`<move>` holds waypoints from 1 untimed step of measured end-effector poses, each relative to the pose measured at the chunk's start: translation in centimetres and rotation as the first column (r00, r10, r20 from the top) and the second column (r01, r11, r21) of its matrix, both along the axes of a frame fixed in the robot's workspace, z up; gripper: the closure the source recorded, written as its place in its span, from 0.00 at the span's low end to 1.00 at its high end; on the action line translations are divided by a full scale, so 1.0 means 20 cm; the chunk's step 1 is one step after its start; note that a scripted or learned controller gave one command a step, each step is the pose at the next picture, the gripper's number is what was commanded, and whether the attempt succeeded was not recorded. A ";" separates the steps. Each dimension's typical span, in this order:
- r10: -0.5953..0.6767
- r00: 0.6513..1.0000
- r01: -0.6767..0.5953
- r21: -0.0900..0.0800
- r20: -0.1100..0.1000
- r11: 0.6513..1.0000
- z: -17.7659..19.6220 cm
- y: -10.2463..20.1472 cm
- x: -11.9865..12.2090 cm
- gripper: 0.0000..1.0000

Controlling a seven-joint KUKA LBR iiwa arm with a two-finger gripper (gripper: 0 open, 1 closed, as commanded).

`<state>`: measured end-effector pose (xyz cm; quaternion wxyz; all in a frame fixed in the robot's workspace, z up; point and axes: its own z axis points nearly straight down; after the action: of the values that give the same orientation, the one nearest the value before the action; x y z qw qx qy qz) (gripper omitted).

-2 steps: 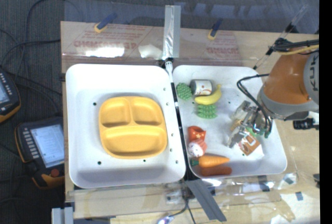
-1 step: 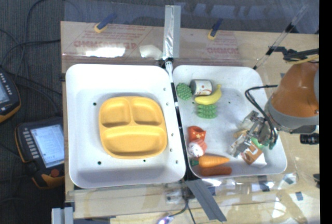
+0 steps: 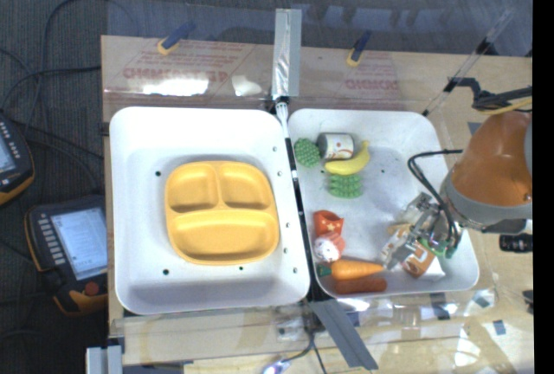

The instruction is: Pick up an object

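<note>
Camera view: you see two bins [image 3: 130,190].
Plate: one yellow plate [image 3: 222,209], left of the carrot.
Carrot: one carrot [image 3: 357,271].
Gripper: gripper [image 3: 414,244] right of the carrot; you cannot tell its finger state.
Banana: one banana [image 3: 351,162], above the carrot.

arm [image 3: 498,164] cut off at right edge

Two shallow white bins are seen side by side: the left bin [image 3: 130,190] and the right bin [image 3: 398,125]. One yellow divided plate [image 3: 222,209] is counted in the left. In the right are counted one banana [image 3: 349,163], one carrot [image 3: 355,271], two green knobbly toys [image 3: 306,152] [image 3: 344,184], one small can [image 3: 336,144] and one red-and-white item [image 3: 326,235]
</note>
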<state>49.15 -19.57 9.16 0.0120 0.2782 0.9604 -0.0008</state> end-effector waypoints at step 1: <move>0.078 0.997 -0.078 -0.006 -0.005 0.997 0.00 0.11 -0.01 0.00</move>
<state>48.92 -17.42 9.16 0.0107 0.2407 0.9705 -0.0039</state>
